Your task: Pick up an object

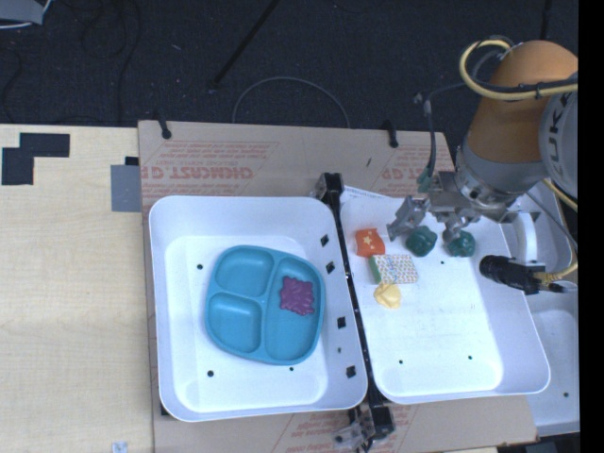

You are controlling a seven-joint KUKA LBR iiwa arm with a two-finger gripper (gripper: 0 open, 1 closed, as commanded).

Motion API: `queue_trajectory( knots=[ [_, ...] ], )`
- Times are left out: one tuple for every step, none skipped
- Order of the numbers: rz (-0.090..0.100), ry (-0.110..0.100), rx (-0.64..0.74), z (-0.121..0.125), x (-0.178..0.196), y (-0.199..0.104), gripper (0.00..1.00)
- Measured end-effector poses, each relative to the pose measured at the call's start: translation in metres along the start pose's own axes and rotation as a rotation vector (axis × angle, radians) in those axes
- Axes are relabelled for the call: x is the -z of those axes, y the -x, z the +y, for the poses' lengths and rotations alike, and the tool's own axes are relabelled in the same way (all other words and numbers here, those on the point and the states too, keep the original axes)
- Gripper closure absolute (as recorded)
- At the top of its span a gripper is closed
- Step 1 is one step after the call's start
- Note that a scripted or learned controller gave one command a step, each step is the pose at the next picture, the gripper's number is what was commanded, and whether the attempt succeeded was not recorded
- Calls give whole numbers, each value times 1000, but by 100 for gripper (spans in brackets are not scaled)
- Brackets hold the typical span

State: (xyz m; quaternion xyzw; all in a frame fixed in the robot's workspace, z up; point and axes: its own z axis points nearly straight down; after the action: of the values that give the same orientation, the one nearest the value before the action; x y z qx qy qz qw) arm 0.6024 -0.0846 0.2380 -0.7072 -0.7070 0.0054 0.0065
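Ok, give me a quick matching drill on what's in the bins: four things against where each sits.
Things:
1. purple piece
2. orange block
3. yellow piece
4. blue tray

Places:
A. right bin, nearest the divider at the top of the cluster
B. left bin, on its floor
C. in a compartment of the tray
D. right bin, lowest of the cluster

Pairs: 1-C, 2-A, 3-D, 4-B

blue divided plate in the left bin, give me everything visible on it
The blue plate is a rounded-square tray, glossy like plastic, with three compartments: two stacked on its left side and one long one on its right. It lies flat on the floor of the left bin, roughly centred and turned slightly askew to the bin walls. A small purple lumpy object sits in the right compartment; the other two hold nothing. The gripper is over the right bin, well away from it.
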Motion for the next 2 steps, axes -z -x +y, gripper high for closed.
queue_trajectory(
  knots=[
    [-1, 13, 2, 2, 8, 0, 0],
    [-1, 9, 1, 1, -56, -3, 0]
  ],
)
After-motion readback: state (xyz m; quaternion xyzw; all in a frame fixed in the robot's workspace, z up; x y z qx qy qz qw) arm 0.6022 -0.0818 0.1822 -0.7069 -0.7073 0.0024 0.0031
